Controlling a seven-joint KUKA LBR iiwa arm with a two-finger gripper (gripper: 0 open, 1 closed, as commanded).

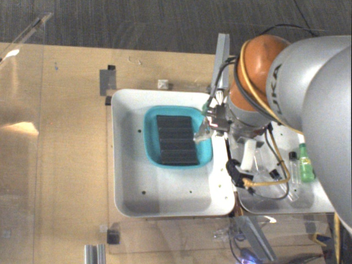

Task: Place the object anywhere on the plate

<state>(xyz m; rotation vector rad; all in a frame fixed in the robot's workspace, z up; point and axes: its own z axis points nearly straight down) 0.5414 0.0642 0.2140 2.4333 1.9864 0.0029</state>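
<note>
Dark ribbed rectangular object [177, 140] lies flat on blue plate [150, 126] in left bin [126, 186]. Fingers state: cannot tell.

Arm [297, 92] over plate's [151, 142] rt edge

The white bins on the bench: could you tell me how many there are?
2. The left bin holds a blue plate; the right bin lies mostly under the arm.

wooden bench [55, 147] (glare patches), dark carpet [137, 10]
</note>
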